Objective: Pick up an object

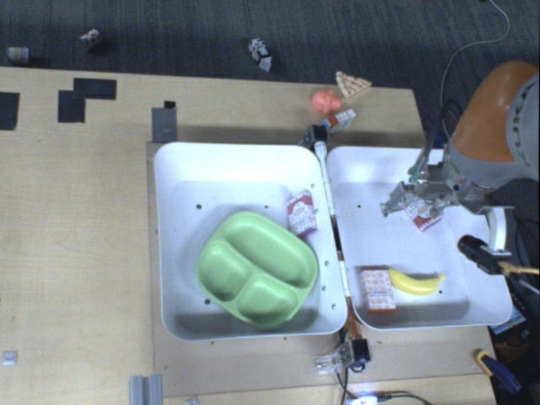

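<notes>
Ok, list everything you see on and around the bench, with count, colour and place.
Bins: two, white, side by side on the bench.
Divided plate: one, green, left bin.
Small packet: one, red and white, left bin, by the plate's upper right.
Box: one, red and orange, right bin, front.
Banana: one, yellow, right bin, beside the box.
Small carton: one, red and white, right bin, under the gripper.
Pink lump: one, bench behind the bins.
Gripper: one, grey, over the right bin.
</notes>
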{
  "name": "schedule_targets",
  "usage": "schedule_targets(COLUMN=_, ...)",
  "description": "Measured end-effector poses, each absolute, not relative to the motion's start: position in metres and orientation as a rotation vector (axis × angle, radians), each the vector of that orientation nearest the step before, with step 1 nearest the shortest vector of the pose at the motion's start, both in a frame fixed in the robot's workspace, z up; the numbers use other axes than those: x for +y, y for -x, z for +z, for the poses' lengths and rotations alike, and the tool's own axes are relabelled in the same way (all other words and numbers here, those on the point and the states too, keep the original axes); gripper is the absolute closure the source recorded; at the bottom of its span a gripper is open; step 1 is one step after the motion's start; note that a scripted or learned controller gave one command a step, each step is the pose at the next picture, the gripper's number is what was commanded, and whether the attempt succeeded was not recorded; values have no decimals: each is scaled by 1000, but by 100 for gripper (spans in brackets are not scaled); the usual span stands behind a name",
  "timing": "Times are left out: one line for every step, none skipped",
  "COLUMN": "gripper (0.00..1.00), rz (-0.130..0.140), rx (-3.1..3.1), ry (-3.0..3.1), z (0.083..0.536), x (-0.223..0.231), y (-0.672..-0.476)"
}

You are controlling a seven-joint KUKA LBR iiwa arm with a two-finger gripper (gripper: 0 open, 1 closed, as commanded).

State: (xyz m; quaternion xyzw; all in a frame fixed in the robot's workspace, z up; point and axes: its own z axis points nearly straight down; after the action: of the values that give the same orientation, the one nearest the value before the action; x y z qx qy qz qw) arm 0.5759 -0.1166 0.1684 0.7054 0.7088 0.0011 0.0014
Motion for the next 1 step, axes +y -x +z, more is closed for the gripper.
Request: schedule_targets(gripper=0, rz=7, rx=2222, ry=-2212, z=87, x=-90, y=-559)
